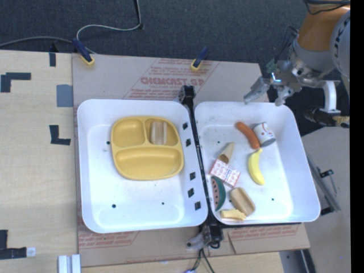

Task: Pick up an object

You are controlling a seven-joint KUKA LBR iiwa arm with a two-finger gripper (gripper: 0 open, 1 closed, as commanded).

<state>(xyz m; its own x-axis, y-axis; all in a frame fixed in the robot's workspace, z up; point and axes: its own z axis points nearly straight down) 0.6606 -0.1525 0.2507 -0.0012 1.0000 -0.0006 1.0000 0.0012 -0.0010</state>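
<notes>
Tool (265, 94) hovers over the right bin's (296, 152) back edge, fingers spread apart, nothing between them. Banana (256, 168) lies in that bin beside a small can (263, 133), label too blurry to read.

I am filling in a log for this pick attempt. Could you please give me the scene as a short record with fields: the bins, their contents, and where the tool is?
left bin: yellow divided plastic plate with a small tan bread-like piece in its upper right compartment
right bin: red sausage, small tin can, yellow banana, ice-cream cone, red-and-white packet, watermelon slice, brown bun, pale yellow wedge
tool: above the right bin's far edge, fingers spread, holding nothing
</notes>
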